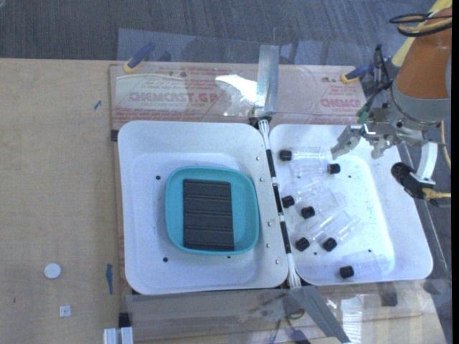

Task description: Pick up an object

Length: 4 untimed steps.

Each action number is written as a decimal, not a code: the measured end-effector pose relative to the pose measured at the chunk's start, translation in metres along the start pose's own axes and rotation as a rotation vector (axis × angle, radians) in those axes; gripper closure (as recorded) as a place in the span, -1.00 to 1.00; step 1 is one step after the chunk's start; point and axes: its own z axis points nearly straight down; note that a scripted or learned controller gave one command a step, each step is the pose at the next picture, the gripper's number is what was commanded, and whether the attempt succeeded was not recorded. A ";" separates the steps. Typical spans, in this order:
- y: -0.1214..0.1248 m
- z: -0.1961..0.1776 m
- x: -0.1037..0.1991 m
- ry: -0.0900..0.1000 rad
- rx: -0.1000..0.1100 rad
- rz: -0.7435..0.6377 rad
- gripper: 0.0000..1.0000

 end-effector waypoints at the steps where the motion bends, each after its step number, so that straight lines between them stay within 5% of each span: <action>1: 0.022 0.105 -0.036 -0.001 -0.003 -0.126 -1.00; 2: 0.004 0.114 -0.011 -0.002 -0.007 -0.143 -1.00; 3: 0.013 0.115 -0.064 -0.004 -0.009 -0.186 -1.00; 4: -0.002 0.114 -0.008 0.000 -0.007 -0.200 -1.00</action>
